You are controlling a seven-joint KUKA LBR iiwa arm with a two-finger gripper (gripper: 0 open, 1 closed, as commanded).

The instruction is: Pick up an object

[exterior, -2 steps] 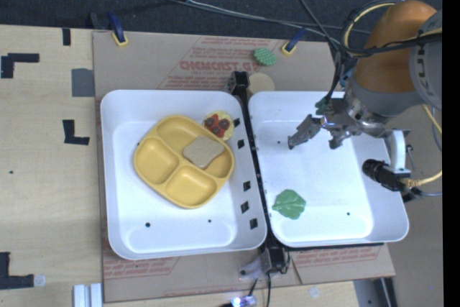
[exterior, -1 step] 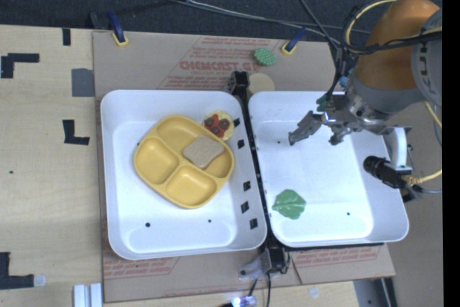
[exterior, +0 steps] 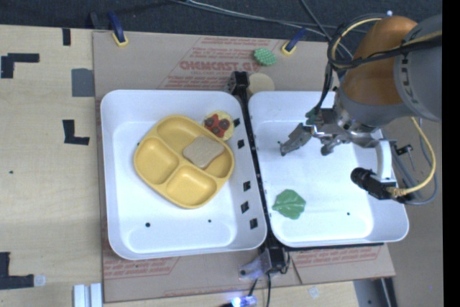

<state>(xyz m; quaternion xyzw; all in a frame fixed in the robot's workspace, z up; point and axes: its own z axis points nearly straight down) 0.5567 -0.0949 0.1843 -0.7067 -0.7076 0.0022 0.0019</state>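
While the gripper [exterior: 310, 141] hung spread and empty over the right bin [exterior: 374, 226], the green leaf [exterior: 289, 203] lay near; a flat, thin target risked slipping.

Desk [exterior: 43, 176] with two bins
A cardboard sheet [exterior: 180, 61] lies on it, carrying the left bin [exterior: 122, 226] and the right bin [exterior: 374, 226].

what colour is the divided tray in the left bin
Yellow: the divided tray shows plainly in the camera view.
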